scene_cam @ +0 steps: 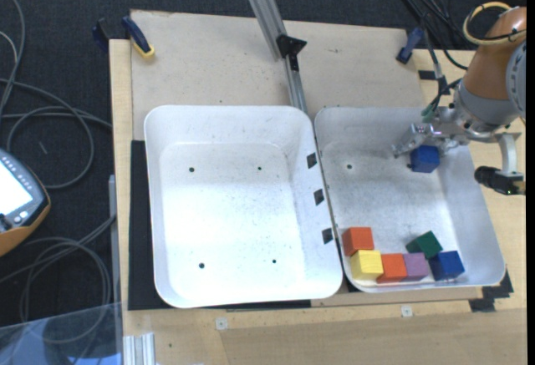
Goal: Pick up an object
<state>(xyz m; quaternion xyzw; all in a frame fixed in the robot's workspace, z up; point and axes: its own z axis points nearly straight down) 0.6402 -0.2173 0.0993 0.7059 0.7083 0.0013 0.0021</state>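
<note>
Camera view, looking down on a wooden desk point(209, 54) carrying two white bins. The arm reaches in from the right, its end effector point(425, 144) low over the far part of the right bin point(380, 205). A blue cube point(425, 159) sits directly under the end effector, apparently between its fingers, closed on it. The cube has no clear long axis. Near the bin's front edge cluster orange, yellow, purple, green and blue blocks point(401, 259). The left bin point(230, 205) stands beside it. No readable writing.
</note>
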